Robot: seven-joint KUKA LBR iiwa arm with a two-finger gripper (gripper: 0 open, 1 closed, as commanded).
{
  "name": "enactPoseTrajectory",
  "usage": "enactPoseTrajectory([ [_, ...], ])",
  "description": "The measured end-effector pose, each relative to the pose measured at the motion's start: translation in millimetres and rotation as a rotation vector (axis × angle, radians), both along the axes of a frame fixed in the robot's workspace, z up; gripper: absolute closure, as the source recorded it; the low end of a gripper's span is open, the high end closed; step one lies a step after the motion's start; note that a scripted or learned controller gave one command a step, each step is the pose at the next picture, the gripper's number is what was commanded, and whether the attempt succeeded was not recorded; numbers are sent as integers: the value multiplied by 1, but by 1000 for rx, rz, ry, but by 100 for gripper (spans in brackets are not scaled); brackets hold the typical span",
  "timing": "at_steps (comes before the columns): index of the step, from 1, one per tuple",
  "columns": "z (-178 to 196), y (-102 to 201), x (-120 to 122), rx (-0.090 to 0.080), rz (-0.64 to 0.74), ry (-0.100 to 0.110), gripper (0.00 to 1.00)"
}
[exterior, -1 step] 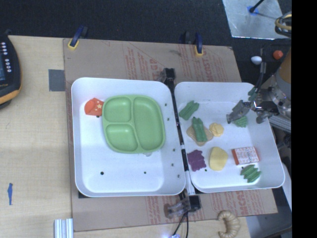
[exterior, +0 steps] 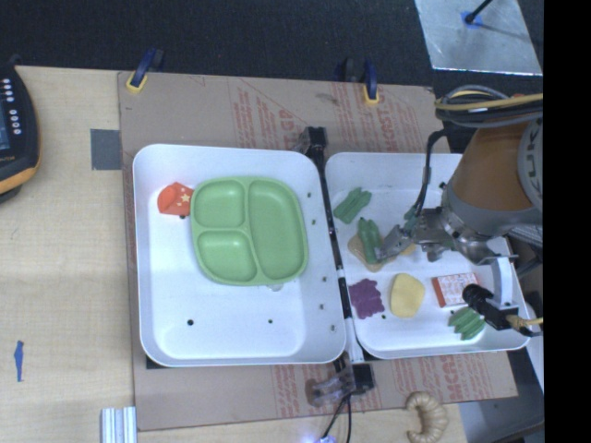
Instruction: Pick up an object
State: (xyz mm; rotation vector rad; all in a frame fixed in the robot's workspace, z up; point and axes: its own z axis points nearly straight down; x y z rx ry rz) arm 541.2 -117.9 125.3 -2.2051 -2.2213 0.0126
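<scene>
My gripper (exterior: 397,240) is low over the right bin (exterior: 420,175), coming in from the right under the orange-banded wrist. Its tip is right beside a dark green piece (exterior: 369,236) that lies on a tan piece (exterior: 362,253); whether it touches them is unclear. Another green piece (exterior: 351,204) lies a little farther back. In front of the gripper are a purple cluster (exterior: 366,297) and a yellow lump (exterior: 406,294). A red-and-white card (exterior: 452,289) and a green item (exterior: 466,323) sit at the bin's front right.
The left bin (exterior: 162,321) holds a green divided plate (exterior: 249,229) and a red item (exterior: 174,199) at its back left. A black part (exterior: 485,305) of the arm's gear hangs over the right bin's front right. A tan curled object (exterior: 427,415) lies on the bench in front.
</scene>
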Motion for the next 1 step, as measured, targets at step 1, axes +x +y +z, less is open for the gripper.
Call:
enactPoseTrajectory([
  [1, -28, 14, 54, -4, 2, -17, 0],
])
